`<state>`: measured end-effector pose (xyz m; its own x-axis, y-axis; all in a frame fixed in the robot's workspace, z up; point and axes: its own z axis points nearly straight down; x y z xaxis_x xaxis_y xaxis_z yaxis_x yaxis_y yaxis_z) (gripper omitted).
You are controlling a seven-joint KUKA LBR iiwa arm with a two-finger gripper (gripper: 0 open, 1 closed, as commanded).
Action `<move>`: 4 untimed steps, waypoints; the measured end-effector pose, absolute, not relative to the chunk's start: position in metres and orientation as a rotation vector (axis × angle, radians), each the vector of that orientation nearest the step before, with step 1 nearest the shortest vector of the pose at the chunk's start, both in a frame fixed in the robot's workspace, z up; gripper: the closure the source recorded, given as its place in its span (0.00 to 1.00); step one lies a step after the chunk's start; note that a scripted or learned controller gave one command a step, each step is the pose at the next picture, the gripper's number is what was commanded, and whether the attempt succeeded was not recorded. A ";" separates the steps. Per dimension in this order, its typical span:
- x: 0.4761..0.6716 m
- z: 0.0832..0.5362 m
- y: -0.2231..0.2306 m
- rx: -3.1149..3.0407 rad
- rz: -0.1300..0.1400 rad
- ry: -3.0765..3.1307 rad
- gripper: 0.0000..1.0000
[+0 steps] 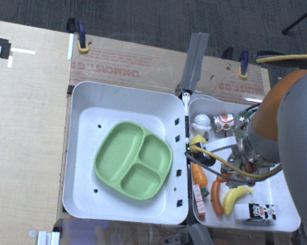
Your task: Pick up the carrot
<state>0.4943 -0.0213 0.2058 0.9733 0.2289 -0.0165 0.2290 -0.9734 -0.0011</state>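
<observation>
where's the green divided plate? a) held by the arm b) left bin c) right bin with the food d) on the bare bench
b: the green divided plate lies flat in the left bin, apart from the carrot and banana in the right bin.

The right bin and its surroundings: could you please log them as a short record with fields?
left bin: holds a green divided plate
right bin: toy food in a crowded pile
carrot: near the bin's left wall, lying loose
banana: right of the carrot, beside an orange-red sausage-like piece
can: toward the back
arm: reaches over the right bin
gripper: low above the pile, cables in front
</observation>
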 end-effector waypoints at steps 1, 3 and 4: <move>0.495 0.214 -0.021 3.118 -0.033 0.369 1.00; 0.496 0.229 -0.022 3.115 -0.049 0.382 1.00; 0.496 0.236 -0.023 3.113 -0.057 0.388 1.00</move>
<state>0.4960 -0.0225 0.2365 0.9687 0.2455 -0.0363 0.2457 -0.9694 -0.0009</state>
